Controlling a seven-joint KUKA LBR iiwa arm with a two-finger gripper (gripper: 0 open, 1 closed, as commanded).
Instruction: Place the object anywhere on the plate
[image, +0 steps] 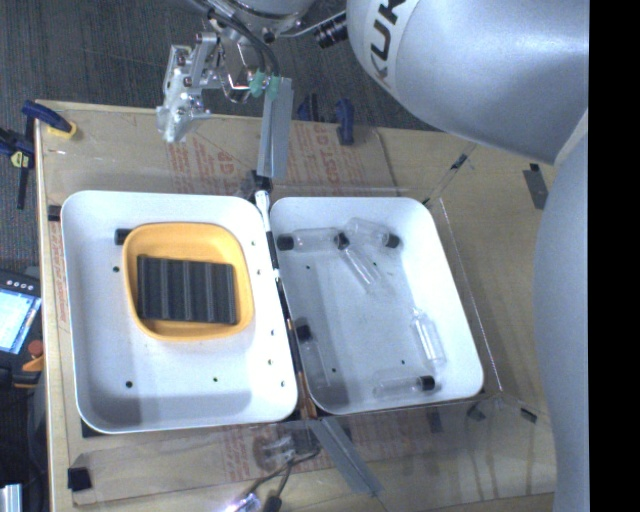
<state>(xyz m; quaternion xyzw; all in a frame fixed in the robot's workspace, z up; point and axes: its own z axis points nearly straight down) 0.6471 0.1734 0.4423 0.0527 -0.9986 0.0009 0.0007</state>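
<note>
Since the job is to set the object on the plate, I start at the left bin (100, 385), where the yellow plate (185, 238) lies in the far half, its rim well inside the bin walls. On the plate's middle rests a dark ribbed slab (188, 290), flat and square to the rim, touching nothing but the plate. I take that slab to be the object, though I cannot be sure. If so, the placing step looks done and what is in hand is the clearing away. My gripper (175, 120) hangs beyond the plate's far side, past the bin's far wall and over the bare bench, well apart from the slab. Whether my jaws are wide or narrow I cannot tell from this slant, as the metal there is too small and bright to read. Right of the plate, across the seam where the two bins meet, is the right bin (455, 300). It holds several clear tube-like pieces (428, 338) scattered along its far, right and near sides. They are hard to make out against the white. Further right of the plate rises my grey arm (480, 60). If the slab is the object, the next move calls only for staying high and keeping clear of the plate. If one of the clear pieces is meant instead, I must cross to the right of the plate and come down on one.
</note>
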